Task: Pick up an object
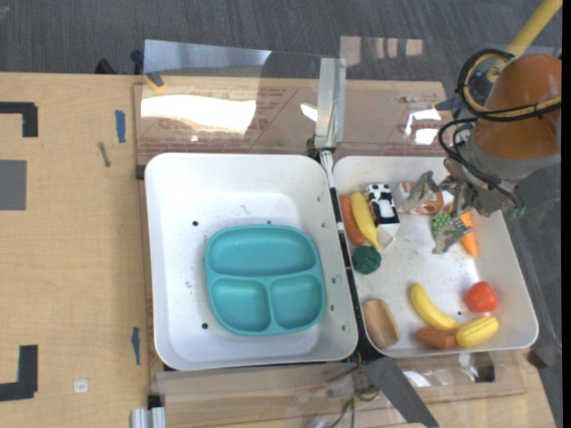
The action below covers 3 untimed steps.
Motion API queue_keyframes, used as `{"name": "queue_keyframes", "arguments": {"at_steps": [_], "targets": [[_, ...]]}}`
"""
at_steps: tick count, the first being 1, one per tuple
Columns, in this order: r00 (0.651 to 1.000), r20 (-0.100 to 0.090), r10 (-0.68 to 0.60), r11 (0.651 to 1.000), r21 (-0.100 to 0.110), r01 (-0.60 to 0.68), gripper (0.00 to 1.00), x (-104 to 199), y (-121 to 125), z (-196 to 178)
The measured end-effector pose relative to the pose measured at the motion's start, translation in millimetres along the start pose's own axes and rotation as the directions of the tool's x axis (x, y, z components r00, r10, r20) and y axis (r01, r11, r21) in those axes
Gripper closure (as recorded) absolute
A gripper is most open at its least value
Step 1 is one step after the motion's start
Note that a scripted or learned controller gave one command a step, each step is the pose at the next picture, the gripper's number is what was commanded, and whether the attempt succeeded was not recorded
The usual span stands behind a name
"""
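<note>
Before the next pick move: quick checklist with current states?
1. Gripper above the right bin: ok, over its upper right part.
2. Finger state: cannot tell.
3. Object held: cannot tell, small toys clutter the spot.
4. Isolated target available: ok, the curved banana lies with bare floor around most of it.
5. Carrot beside the gripper: ok, close candidate.
6. Teal tray in the left bin: ok, apart from the arm.

bench (62,239): cardboard-topped | on it: left bin (169,266), right bin (522,301), touching side by side
</note>
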<state>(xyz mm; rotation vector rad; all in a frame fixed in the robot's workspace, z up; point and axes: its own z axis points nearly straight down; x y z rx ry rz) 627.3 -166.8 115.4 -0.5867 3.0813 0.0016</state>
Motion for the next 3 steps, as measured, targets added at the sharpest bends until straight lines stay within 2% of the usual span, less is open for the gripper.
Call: {"name": "queue_keyframes", "arguments": {"at_steps": [1, 2, 3], "targets": [[1.000, 0.007, 0.029, 1.000, 0.000, -0.029, 0.00, -1.4, -2.1, 10.2], [0.998, 0.003, 0.056, 0.998, 0.002, -0.056, 0.00, 23.5, -11.1, 26.3], [0.998, 0.018, 0.059, 0.998, 0.007, -0.059, 1.00, 19.1, -12.1, 12.0]]}}
